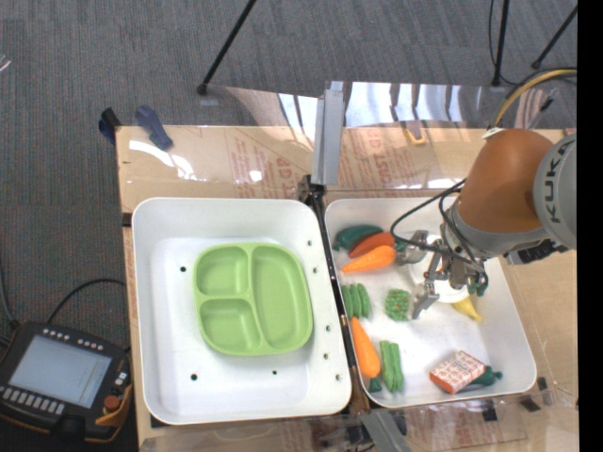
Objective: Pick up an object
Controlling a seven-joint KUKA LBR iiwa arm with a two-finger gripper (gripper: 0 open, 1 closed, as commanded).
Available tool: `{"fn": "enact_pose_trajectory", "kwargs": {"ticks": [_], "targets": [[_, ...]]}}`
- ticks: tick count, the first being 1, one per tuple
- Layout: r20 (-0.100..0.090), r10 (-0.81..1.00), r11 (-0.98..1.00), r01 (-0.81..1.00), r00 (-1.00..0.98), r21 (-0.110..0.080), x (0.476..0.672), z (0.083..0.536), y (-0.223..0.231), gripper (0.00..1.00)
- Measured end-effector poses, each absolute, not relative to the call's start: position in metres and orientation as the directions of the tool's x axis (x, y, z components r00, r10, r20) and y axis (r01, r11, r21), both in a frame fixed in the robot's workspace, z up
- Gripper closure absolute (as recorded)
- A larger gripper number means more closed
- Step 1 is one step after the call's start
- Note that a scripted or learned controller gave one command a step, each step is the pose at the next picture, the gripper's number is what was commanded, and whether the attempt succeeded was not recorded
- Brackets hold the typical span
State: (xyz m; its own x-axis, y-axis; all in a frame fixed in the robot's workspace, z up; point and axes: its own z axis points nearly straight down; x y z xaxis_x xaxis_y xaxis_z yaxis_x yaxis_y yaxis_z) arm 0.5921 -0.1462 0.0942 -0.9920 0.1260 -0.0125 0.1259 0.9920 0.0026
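Observation:
The right bin (509,299) holds several toy foods. Among them are an orange carrot (369,259), a red pepper (375,244), a dark green vegetable (350,236) and a knobbly green piece (399,303). There are also green pods (358,299), a second carrot (366,347), more pods (391,365), a red box (457,371) and a yellow banana (468,307). My gripper (445,296) hangs low over the bin's middle right, between the knobbly green piece and the banana. It is open with nothing between its fingers.
In the left bin (151,252) lies a green divided plate (252,298). A metal post (328,135) stands behind the seam between the bins. Cables loop beside the wrist (415,224). A teach pendant (61,375) lies off the bench at the lower left.

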Motion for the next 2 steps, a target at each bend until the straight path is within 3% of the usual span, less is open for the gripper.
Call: {"fn": "enact_pose_trajectory", "kwargs": {"ticks": [1,2], "targets": [[-0.005,0.265,0.964,0.265,-0.964,0.004,0.59,0.093,-0.08,0.0],[0.003,0.325,0.946,0.325,-0.946,0.001,0.603,0.086,-0.083,0.0]]}}
